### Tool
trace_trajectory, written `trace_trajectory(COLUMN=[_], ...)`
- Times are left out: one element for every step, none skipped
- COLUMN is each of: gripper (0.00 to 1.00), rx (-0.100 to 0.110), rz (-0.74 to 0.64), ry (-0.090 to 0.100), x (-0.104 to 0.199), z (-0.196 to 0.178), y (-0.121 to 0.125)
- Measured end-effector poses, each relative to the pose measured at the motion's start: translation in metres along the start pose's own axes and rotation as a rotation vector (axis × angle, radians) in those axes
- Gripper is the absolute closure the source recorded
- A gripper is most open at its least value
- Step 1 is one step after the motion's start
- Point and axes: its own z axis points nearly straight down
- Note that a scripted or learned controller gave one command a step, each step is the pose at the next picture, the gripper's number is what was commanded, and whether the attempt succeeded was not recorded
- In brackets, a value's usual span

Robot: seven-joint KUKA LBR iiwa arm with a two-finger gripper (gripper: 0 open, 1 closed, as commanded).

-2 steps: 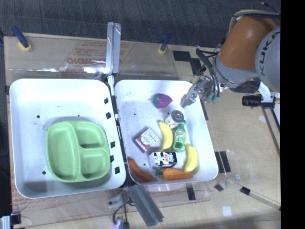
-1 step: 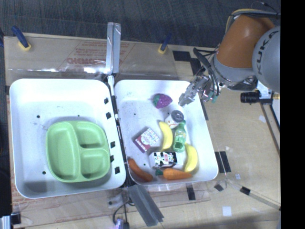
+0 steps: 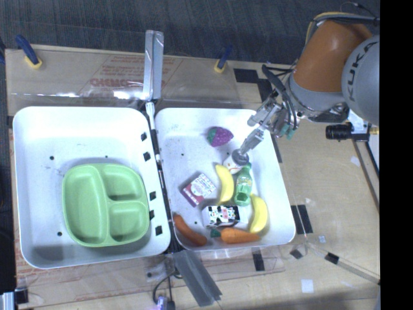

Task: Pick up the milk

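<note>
Over the right bin (image 3: 169, 124), the gripper (image 3: 241, 155) hangs near the bin's back right; whether its fingers are apart cannot be told. The milk (image 3: 222, 216), a cow-patterned carton, lies near the front, wedged between two bananas (image 3: 258, 213) and a carrot (image 3: 239, 236). A good grasp likely needs a straight descent, clear of the green bottle (image 3: 243, 185). The left bin (image 3: 39, 124) holds a green tray (image 3: 106, 204); dark carpet lies beyond the bench.

bins (image 3: 39, 128): glossy white plastic | tray (image 3: 106, 202): matt green plastic | milk (image 3: 222, 216): printed carton, probably
</note>
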Motion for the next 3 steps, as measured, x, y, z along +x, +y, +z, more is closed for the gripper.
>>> trace_trajectory(gripper=[0.00, 0.00, 0.00], rx=[0.000, 0.000, 0.000], rz=[0.000, 0.000, 0.000], ry=[0.000, 0.000, 0.000], x=[0.0000, 0.0000, 0.0000], z=[0.0000, 0.0000, 0.0000], y=[0.0000, 0.0000, 0.0000])
